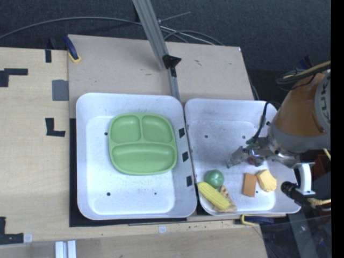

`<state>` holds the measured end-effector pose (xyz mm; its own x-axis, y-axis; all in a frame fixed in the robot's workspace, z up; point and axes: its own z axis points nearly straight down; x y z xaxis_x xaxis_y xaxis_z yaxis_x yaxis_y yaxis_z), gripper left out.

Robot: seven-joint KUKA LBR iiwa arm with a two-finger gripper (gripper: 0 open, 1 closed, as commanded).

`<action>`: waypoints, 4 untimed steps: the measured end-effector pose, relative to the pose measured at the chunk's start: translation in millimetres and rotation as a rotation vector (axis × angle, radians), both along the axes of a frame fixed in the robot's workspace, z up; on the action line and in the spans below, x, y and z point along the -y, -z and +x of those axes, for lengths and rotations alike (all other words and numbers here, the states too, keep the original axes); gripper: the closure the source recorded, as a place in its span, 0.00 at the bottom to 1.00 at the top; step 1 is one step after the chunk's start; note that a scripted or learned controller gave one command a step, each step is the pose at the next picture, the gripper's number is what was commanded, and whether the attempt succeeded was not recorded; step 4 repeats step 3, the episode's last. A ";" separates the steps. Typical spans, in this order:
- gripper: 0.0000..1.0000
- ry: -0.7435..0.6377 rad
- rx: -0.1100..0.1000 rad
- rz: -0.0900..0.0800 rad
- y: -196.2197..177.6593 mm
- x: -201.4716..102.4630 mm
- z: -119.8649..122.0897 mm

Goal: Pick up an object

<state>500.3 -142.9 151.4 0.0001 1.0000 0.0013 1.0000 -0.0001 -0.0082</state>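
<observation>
A pale wooden bench point(32, 144) bears two shallow white bins side by side, with dark floor and loose cables beyond it. The left bin point(91, 198) holds a green divided plate point(143, 143). In the right bin point(226, 117), along its near wall, lie a corn cob point(214, 195), a green ball point(214, 178) just behind the cob, an orange block point(249, 185) and a small yellow piece point(266, 180) beside the block. The arm point(303, 117) leans in over the right bin's far side. Its gripper point(242, 156) hangs just above the orange block, fingers slightly spread, pinching nothing.
</observation>
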 end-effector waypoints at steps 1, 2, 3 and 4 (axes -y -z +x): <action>0.00 -0.001 0.002 -0.001 60.9 6.0 -5.1; 1.00 -0.002 0.003 0.001 48.4 5.0 -4.3; 1.00 -0.001 0.010 -0.002 -1.5 2.9 -13.7; 1.00 -0.001 0.010 -0.002 -1.5 2.9 -13.7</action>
